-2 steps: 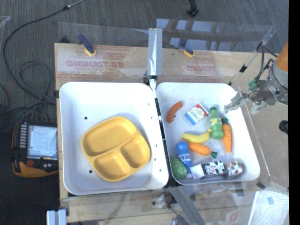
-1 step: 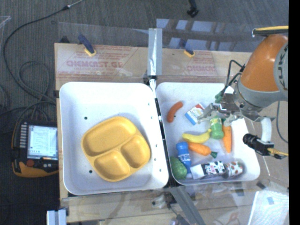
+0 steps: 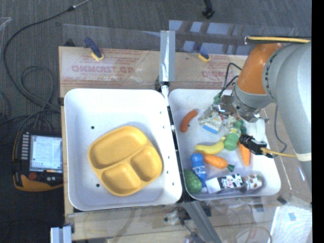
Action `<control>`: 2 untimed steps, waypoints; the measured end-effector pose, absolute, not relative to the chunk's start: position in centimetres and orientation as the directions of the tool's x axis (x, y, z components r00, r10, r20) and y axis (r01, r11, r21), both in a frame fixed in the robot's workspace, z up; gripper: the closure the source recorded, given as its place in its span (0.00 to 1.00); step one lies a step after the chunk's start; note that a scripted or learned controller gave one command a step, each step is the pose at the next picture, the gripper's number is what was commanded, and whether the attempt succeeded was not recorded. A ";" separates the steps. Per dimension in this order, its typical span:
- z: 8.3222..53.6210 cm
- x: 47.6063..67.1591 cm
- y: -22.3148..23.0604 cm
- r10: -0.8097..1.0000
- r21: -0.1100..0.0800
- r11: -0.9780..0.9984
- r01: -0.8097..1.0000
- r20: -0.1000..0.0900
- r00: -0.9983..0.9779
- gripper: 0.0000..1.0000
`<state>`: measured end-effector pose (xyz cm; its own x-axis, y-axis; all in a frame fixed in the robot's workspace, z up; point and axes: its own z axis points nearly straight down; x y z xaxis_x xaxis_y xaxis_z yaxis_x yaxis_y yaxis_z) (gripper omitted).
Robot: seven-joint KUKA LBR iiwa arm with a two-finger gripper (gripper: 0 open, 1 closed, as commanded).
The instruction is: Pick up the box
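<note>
The box [image 3: 211,121] is a small white carton with blue print. It lies tilted in the upper middle of the right bin [image 3: 177,135]. My gripper [image 3: 223,108] hangs just above and to the right of the box, at its upper right corner, under the grey wrist with the orange band. The wrist hides the point where the gripper meets the box, so I cannot see whether they touch.
Around the box lie a red sausage [image 3: 189,119], a banana [image 3: 211,147], a green bottle [image 3: 233,138], two carrots [image 3: 217,161] [image 3: 245,154], a blue bottle [image 3: 198,165], a green vegetable [image 3: 192,181] and a cow-print bottle [image 3: 235,182]. The left bin [image 3: 81,110] holds a yellow divided tray [image 3: 125,159].
</note>
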<state>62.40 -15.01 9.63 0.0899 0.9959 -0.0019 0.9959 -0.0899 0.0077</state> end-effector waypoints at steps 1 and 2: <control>10.1 62.1 -15.0 0.996 -0.002 -0.090 0.996 -0.003 0.090 1.00; 20.7 63.6 -11.4 0.997 -0.001 -0.073 0.997 -0.002 0.073 1.00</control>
